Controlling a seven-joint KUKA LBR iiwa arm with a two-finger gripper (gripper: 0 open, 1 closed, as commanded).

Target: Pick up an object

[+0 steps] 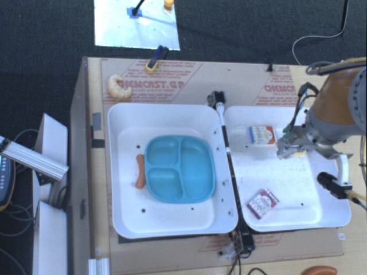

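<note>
On the bench (172,79) we read red lettering on the brown protective sheet: "CHEMCAST GP" behind the left bin, and the same mark, partly cut off, behind the right bin.

The left bin (120,153) holds a blue compartment plate (179,168) at its centre. An orange sausage-shaped item (140,171) lies just beside the plate's left edge.

The right bin (298,211) holds two candidate objects. A small white carton (262,134) with orange and blue print lies near the bin's far left corner; its print is too small to read. A dark red packet (262,203) with a white label lies near the bin's front edge, well apart from the carton; its label is also illegible.

The end effector (288,149) sits over the right bin's far half, just beside the carton on its right. We cannot tell how far it is open, and we see no object in it.

A cream, ridged object (118,87) and a yellow-and-blue tool (156,58) rest on the bench behind the left bin. Beyond the bench, a pale sheet (114,22) lies on dark carpet (241,16) and carries a small orange item (168,3). A cable (321,36) runs across the carpet at upper right.
</note>
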